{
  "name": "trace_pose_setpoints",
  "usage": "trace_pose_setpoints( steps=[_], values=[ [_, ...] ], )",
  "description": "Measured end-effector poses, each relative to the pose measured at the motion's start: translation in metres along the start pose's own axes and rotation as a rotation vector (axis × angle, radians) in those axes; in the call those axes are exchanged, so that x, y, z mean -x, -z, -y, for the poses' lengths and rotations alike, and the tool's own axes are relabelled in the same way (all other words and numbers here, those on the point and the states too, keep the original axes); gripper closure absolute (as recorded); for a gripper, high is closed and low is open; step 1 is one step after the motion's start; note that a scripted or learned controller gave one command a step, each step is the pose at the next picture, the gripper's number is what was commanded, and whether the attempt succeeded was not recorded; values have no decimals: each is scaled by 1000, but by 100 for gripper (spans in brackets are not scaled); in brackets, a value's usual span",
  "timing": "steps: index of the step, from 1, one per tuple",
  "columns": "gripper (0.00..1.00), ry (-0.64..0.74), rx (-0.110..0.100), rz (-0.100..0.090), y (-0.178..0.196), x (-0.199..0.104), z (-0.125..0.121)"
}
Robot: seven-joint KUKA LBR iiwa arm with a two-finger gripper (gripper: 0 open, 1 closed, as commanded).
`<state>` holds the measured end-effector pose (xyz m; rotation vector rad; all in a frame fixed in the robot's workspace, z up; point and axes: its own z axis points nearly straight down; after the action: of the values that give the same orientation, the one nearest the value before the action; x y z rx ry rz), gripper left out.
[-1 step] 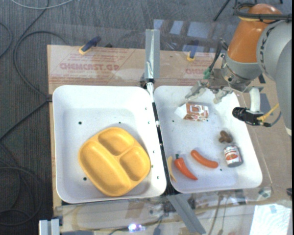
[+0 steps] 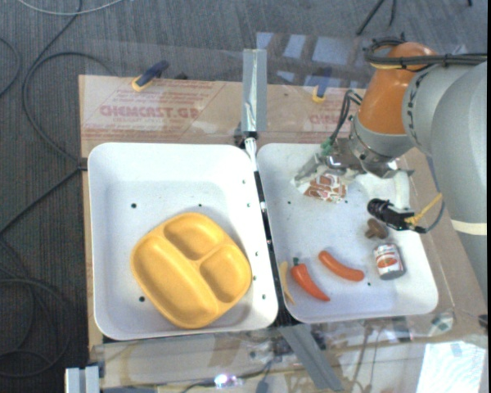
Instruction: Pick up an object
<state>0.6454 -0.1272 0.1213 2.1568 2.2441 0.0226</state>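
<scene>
On the surface point(image 2: 147, 113), two white bins side by side: in the left bin point(image 2: 114, 170), a yellow divided tray point(image 2: 191, 268), likely too broad for a pinch; in the right bin point(image 2: 417, 297), smaller things. Grey arm point(image 2: 450, 121) reaching in, claw point(image 2: 334, 160) over the crumpled printed packet point(image 2: 326, 188) near that bin's far wall (wide or narrow, cannot tell). Probably the approach to a grasp. Best to descend straight, centre on the packet's raised fold, close gently, lift slowly. Well apart, towards the front: orange sausage point(image 2: 341, 266), red pepper point(image 2: 309, 282), small can point(image 2: 388, 260).
</scene>
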Motion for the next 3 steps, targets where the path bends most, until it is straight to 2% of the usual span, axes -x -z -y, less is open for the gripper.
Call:
trace_pose_setpoints(
  steps=[1, 2, 3],
  values=[
    [0, 64, 27, 16, -10, -2, 11],
    [100, 72, 35, 7, 4, -8, 6],
    [100, -299, -37, -5, 62, -101, 38]
  ],
)
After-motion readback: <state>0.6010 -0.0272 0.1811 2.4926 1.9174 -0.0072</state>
